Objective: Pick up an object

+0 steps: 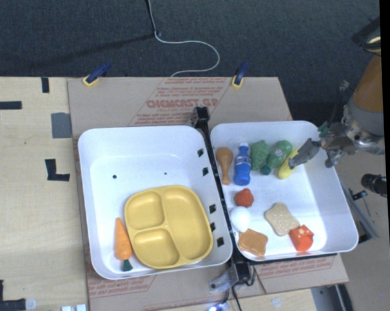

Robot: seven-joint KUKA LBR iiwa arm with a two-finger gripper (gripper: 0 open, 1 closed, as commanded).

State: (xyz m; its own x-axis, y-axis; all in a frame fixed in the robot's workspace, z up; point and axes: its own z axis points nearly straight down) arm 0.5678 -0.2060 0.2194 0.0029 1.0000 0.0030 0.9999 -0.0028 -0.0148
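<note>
A: Which step is judged to be in hand?
B: The approach. The gripper is seen at the right bin's upper right rim, just beside the banana; nothing is pinched, and its spread cannot be told.
A: And next?
B: A descent onto the banana is called for.

The right bin holds a cluster along its far wall: a tan drumstick, a blue bottle lying on its side, green vegetables and a yellow piece. Nearer lie a red tomato, a white egg, a bread slice, an orange-brown pastry and a red pepper. The left bin holds a yellow divided plate and an orange carrot beside it.
</note>
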